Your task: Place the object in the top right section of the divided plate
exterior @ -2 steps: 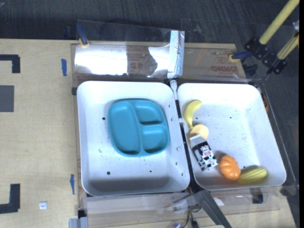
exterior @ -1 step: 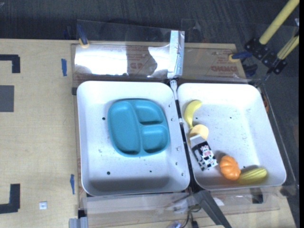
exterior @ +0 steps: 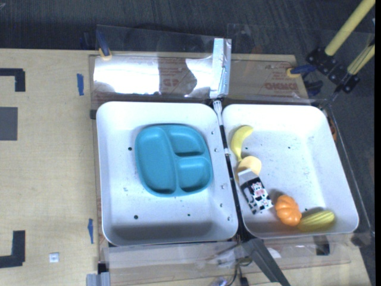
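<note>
A blue divided plate (exterior: pixel 174 158) lies flat in the middle of the left bin (exterior: pixel 113 213). It has one large section along its left side and two smaller sections on its right, one far and one near. All three sections show only bare blue surface, including the far right one.

The loose things are all in the right bin (exterior: pixel 309 142), apart from the plate and mostly along that bin's left and near sides. A yellow banana (exterior: pixel 240 140) curves close to the left wall, toward the far end. Just nearer is a pale cream piece (exterior: pixel 249 164), touching or nearly touching a small black-and-white patterned carton (exterior: pixel 257 196) that lies tilted. To the right of the carton sits a small orange pumpkin-shaped fruit (exterior: pixel 287 210), and pressed against its right side is a yellow-green oblong piece (exterior: pixel 317 219) by the near wall. Which of these is the one meant for the plate cannot be told.

The two bins sit side by side, their rims touching down the middle, on a light wooden bench (exterior: pixel 41 159). A clear, shiny panel (exterior: pixel 155 70) stands along the far edge of the left bin. Yellow poles (exterior: pixel 352 19) with black clamps slant across the far right corner.

Whether the gripper is released or clenched cannot be told.
</note>
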`<state>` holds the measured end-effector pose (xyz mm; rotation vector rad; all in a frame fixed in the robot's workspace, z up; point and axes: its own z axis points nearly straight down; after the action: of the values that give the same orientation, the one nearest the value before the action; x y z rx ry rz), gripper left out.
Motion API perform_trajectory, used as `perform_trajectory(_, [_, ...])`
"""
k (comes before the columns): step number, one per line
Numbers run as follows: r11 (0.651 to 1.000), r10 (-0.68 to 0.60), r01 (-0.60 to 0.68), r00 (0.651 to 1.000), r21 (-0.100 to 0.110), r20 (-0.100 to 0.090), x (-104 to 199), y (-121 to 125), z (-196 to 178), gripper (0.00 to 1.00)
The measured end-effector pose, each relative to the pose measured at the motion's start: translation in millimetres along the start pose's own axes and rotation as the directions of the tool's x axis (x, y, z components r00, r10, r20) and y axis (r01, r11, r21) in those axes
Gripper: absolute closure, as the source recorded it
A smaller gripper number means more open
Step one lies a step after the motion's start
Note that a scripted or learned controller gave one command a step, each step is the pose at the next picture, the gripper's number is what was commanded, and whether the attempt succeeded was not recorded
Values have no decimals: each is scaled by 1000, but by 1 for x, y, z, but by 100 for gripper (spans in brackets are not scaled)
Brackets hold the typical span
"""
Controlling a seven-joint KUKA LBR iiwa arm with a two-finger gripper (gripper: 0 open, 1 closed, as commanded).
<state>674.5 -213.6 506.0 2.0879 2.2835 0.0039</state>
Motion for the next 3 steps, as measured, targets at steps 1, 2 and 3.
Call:
perform_trajectory(1, [1000, -2, 2, 1000, -5, 5, 1, 2, -12, 100])
perform_trajectory(2, [1000, -5, 5, 1000, -11, 11, 2, 3, -24, 100])
perform_trajectory(3, [1000, -7, 7, 1000, -16, 16, 3, 4, -35, 100])
